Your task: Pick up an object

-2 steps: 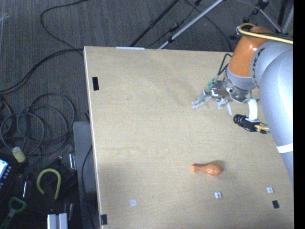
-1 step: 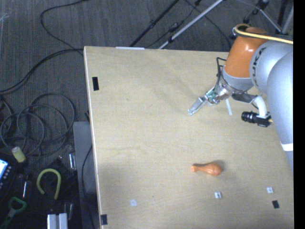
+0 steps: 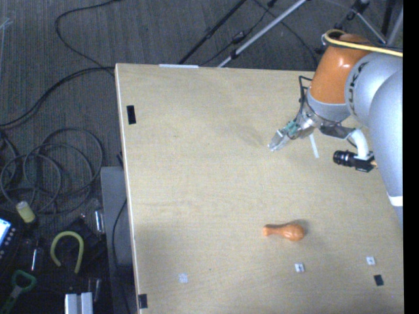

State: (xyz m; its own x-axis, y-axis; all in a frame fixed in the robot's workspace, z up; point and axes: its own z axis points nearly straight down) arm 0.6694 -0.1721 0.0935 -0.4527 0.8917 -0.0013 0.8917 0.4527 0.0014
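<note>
An orange, pear-shaped object (image 3: 286, 231) lies on its side on the bare wooden bench top (image 3: 196, 175), toward the front right. My gripper (image 3: 294, 146) hangs at the right, well behind the orange object and apart from it. Its two fingers are spread, one pale finger (image 3: 281, 138) pointing left and a thin white one (image 3: 315, 146) to its right. Only bare wood shows between them, so the gripper is open and holds nothing. The grey arm with its orange band (image 3: 337, 70) reaches in from the right edge.
Small black and white markers (image 3: 299, 267) dot the bench near the front, and a black tab (image 3: 131, 114) sits by the left edge. Beyond the bench's left edge, cables (image 3: 52, 169) lie on the dark floor. Stand legs (image 3: 275, 18) cross behind.
</note>
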